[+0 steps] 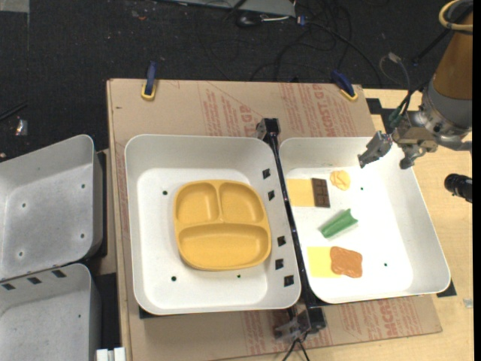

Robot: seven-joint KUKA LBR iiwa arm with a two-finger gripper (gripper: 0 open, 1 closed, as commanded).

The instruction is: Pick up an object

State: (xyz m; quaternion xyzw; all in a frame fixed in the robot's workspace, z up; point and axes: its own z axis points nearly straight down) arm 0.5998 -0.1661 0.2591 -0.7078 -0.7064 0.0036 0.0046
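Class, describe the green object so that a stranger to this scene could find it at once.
Start at the right-hand white bin. Near its middle, among small food pieces, lies the green stick, set at a slant. It is the one green piece; its neighbours are yellow, brown or orange.

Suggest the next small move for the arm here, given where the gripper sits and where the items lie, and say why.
Probably swing the gripper left and down over the small yellow piece, the nearest item. The gripper hovers with fingers apart at the right bin's upper right rim, holding nothing, while the yellow piece, brown bar, green piece and orange piece all lie further left.
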